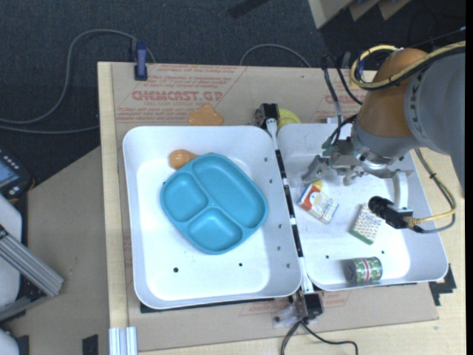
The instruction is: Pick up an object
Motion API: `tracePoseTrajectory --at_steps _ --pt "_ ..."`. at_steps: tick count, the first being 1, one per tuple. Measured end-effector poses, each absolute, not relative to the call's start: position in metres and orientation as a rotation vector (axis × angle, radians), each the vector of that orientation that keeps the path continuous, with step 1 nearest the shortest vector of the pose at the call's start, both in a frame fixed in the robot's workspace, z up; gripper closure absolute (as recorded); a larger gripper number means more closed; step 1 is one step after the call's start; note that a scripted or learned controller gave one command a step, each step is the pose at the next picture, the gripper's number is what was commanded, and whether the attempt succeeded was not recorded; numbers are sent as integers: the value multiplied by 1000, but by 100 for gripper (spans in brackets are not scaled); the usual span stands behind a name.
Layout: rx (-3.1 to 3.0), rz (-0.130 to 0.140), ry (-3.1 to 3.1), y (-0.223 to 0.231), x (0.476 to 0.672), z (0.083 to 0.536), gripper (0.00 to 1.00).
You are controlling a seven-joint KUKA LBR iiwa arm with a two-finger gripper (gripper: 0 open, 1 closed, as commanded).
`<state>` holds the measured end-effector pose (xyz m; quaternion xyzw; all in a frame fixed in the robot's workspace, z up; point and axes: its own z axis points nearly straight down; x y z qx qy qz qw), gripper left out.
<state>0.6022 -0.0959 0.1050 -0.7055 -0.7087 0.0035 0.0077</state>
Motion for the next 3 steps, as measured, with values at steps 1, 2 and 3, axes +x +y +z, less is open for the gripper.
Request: tracePoseTrajectory --at_steps 1,2,3 --pt "-2218 2 -2220 -92 609 83 0" --pt "-2220 1 -2220 -94 605 85 0" --pt "-2221 0 -2221 -97 605 85 0"
